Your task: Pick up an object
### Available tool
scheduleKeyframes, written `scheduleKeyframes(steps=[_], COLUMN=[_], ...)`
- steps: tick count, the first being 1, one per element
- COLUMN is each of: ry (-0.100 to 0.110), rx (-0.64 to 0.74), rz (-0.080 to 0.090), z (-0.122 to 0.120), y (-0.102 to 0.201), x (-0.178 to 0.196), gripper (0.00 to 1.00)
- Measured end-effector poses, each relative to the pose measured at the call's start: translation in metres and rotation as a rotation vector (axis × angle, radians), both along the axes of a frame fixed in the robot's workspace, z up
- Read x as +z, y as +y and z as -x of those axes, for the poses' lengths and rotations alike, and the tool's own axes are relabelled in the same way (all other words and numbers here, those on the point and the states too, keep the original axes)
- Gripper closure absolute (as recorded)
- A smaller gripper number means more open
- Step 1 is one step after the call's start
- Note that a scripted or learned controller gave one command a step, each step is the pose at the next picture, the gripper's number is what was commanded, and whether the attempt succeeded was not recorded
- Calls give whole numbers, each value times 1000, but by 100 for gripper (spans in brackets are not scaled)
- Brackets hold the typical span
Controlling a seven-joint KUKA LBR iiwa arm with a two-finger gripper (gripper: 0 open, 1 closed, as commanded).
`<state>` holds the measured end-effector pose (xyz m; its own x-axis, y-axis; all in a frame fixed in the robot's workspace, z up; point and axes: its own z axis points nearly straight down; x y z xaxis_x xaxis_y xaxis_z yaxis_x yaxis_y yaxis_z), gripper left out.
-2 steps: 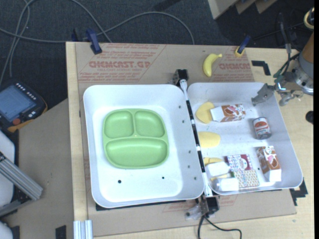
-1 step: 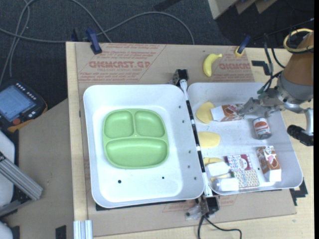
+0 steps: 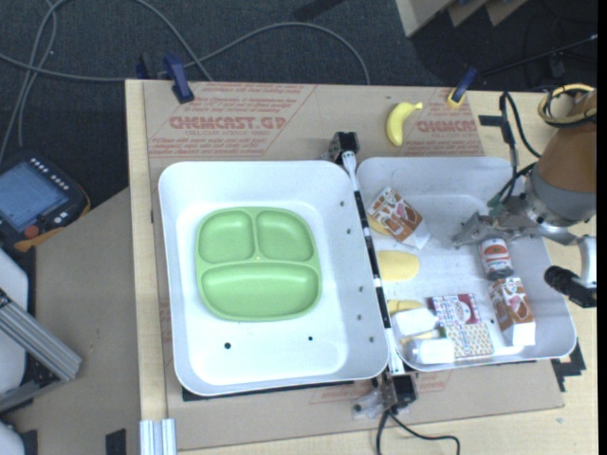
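Red print on the brown board (image 3: 285,112) under the two bins reads "CHEMCAST G.P" behind the left bin (image 3: 180,254) — the lines of smaller red type above and below it are too fine to read. The same red lettering shows partly behind the right bin (image 3: 446,171), beside the yellow banana (image 3: 401,121), where only "CHEMCAST" can be made out. The snack packets (image 3: 394,214) and the small can (image 3: 494,257) in the right bin carry printed labels — none legible.
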<state>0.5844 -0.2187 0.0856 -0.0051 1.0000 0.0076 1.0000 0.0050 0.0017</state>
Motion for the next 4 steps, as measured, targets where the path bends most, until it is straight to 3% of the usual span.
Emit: scheduleKeyframes(steps=[1, 2, 3, 4], ry=[3, -14, 1, -1], rx=[-5, -6, -4, -3], rz=[7, 13, 8, 9], z=[50, 87, 18, 18], y=[11, 14, 13, 13], x=[-1, 1, -1, 9], gripper=[0, 0, 0, 100])
